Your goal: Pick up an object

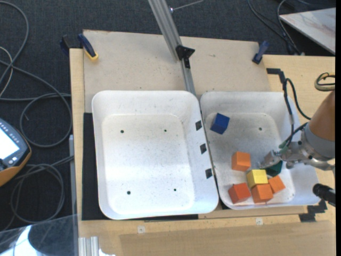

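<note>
Over the right bin (234, 101), the gripper (273, 161) hangs above blocks (257, 184).

Both shallow white plastic bins (106, 143) look matt and pretty scuffed, peppered with dark specks. The pale wooden bench board (133, 63) underneath is plain and unvarnished-looking, kinda dull. That slanted silver metal rail (165, 20) has a smooth brushed sheen. The little blue cube (219, 123) looks smooth, not shiny.

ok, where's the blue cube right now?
The small blue cube sits alone in the right white bin, near its upper-left corner by the divider, well apart from the orange and yellow blocks clustered at the bottom.
</note>
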You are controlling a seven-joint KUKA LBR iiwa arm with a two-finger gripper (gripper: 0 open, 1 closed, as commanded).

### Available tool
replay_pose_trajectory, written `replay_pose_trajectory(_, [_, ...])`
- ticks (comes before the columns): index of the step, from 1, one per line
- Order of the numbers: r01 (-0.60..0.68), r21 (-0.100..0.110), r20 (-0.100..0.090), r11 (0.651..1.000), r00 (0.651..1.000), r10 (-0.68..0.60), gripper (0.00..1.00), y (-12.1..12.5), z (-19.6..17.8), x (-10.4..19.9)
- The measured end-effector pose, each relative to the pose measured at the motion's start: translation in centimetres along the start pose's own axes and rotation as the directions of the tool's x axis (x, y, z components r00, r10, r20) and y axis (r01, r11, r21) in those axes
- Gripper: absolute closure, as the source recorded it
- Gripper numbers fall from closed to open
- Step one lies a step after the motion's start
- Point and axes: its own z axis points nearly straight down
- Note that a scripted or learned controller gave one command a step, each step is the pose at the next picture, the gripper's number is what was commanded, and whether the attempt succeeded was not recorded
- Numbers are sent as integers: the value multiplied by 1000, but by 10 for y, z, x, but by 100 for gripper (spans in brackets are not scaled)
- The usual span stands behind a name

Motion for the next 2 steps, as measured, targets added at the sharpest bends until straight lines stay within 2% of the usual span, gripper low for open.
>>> replay_pose_trajectory(1, [-2,4,0,1000,1000,2,100,-2,-8,-1])
replay_pose_trajectory(2, [-1,0,5,1000,1000,1,100,-7,-70,0])
